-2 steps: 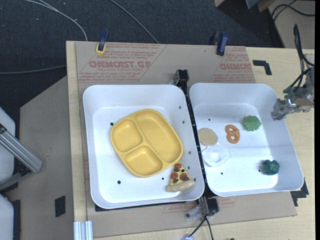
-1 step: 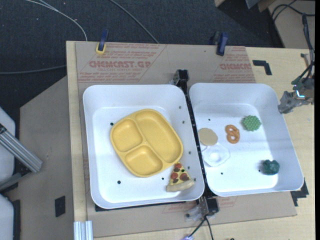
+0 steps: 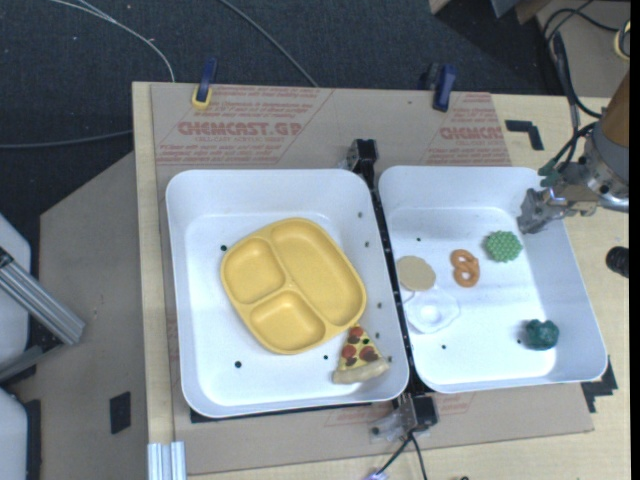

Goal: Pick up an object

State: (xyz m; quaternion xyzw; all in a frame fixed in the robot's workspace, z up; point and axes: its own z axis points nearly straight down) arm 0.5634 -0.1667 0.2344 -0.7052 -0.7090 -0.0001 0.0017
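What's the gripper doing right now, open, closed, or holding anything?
Gripper: open or closed cannot be told from this view; nothing is seen in it. It sits at the right bin's far right edge, just above the light green object.
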